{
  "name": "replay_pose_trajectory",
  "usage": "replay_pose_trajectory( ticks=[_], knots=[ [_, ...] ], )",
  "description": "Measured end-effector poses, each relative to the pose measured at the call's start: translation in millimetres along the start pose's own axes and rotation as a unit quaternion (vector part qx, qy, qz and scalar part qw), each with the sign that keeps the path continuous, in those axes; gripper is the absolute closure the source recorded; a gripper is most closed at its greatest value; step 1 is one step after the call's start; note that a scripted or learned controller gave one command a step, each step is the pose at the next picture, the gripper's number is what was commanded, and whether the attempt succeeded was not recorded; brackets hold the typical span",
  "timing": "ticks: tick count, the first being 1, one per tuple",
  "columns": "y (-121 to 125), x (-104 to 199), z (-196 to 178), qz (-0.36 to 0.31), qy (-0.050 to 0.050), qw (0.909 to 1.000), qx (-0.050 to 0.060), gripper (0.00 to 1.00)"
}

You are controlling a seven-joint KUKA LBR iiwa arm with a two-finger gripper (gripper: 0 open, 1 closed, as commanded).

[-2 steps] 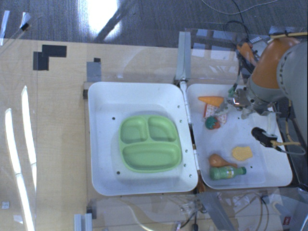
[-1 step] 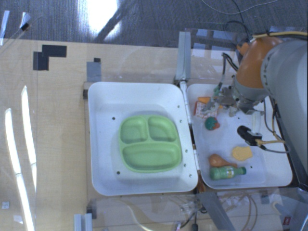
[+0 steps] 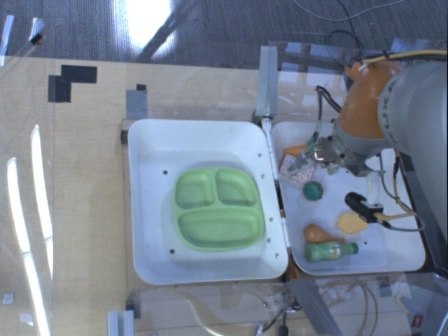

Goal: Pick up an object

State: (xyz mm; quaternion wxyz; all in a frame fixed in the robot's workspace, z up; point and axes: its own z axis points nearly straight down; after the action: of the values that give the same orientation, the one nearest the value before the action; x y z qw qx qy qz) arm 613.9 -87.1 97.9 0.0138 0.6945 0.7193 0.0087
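Observation:
My gripper (image 3: 309, 159) is low in the back left part of the right bin (image 3: 406, 261), reaching in from the right. It sits right over a red and white packet (image 3: 292, 168), and a small orange item (image 3: 297, 149) lies just behind it. A green ball (image 3: 313, 190) lies a little in front of the gripper. Further forward are a yellow flat piece (image 3: 351, 223), an orange pear-shaped item (image 3: 316, 233) and a green bottle (image 3: 330, 250) lying on its side.
The left bin (image 3: 150, 257) bears a green divided plate (image 3: 218, 208) at its middle. A raised rim (image 3: 276, 194) separates the two bins. The arm's grey body and orange band (image 3: 364, 103) cover the back right of the right bin.

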Motion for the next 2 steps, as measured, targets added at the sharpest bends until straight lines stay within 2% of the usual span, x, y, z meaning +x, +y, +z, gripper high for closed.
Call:
replay_pose_trajectory(
  ticks=[1, 2],
  knots=[
    [3.7, 3.6, -13.4, -0.002, 0.002, 1.0, -0.004, 1.0],
    [3.6, 3.8, -13.3, -0.002, 0.002, 1.0, -0.003, 0.0]
  ],
)
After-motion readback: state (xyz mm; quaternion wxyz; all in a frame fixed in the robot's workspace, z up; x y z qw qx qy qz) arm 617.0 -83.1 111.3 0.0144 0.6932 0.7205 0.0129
